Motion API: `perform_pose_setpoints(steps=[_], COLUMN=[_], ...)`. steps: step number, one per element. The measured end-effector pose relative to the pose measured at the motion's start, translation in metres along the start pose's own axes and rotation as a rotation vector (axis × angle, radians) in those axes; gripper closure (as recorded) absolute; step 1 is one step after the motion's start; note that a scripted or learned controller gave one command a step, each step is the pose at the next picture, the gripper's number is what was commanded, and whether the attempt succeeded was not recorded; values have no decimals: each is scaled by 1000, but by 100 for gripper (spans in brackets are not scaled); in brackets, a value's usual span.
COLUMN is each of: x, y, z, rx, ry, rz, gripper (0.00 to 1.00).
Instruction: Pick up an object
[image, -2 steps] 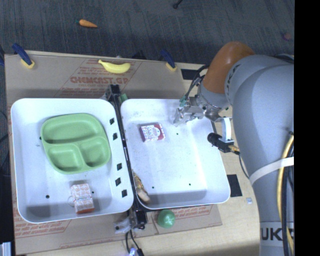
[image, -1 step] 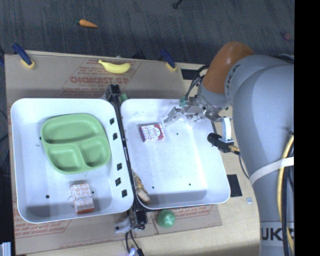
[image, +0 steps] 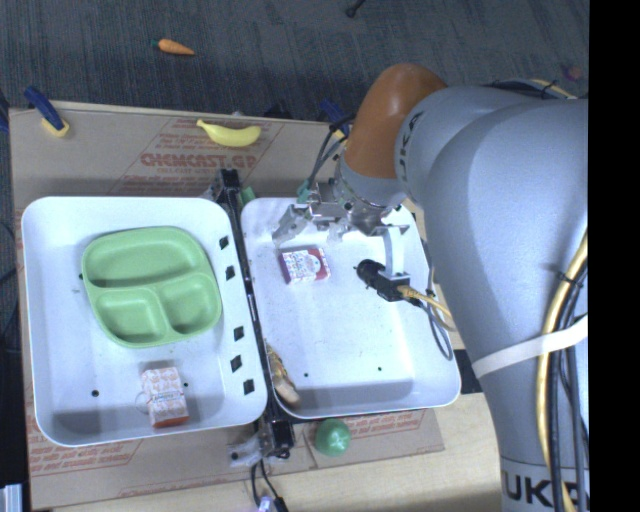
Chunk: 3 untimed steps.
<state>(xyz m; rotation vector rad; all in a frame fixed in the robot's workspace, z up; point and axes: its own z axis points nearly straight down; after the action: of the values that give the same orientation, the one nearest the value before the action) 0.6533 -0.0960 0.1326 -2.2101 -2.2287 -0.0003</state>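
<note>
Pale green tray (image: 150, 285), yellow banana (image: 230, 132), green ball (image: 332, 437), white bins (image: 40, 330).

The arm (image: 510, 250) is a bulky, smooth, rounded grey shell filling the right of the frame, with a glossy orange band (image: 385, 115) at upper centre. Black letters "UK" show at the lower right. A white strap crosses the grey body, and yellow and black cables run down the right edge. The pincer (image: 320, 222) is bare grey metal with thin wires.
</note>
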Motion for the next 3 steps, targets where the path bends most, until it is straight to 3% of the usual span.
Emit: perform_pose_setpoints(steps=[1,2,3], x=[-7,-6,48], y=[-47,-45,-19], z=[35,23,-60], rx=[-14,-15,-2], ry=[-5,-3,-1], rz=[-1,-2,2], gripper=[0,100,100])
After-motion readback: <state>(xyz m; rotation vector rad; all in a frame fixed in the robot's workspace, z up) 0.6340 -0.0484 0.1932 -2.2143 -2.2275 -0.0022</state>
